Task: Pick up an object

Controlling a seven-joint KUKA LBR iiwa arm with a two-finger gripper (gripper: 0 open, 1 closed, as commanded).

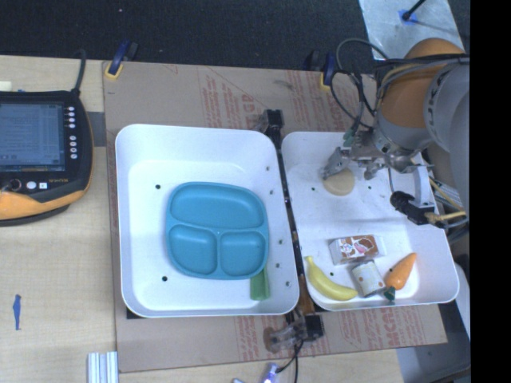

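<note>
In the right bin [303, 214], the gripper [345, 166] hangs low with jaws spread. A tan round object [339, 184] lies just below the jaws, touching or nearly touching the fingertips, not pinched.

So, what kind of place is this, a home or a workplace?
Most likely a robotics lab bench, not a home: a grey robot arm with an orange band reaches over two shallow white plastic bins, and an orange-and-black handheld control pendant with a screen lies beside them.
</note>
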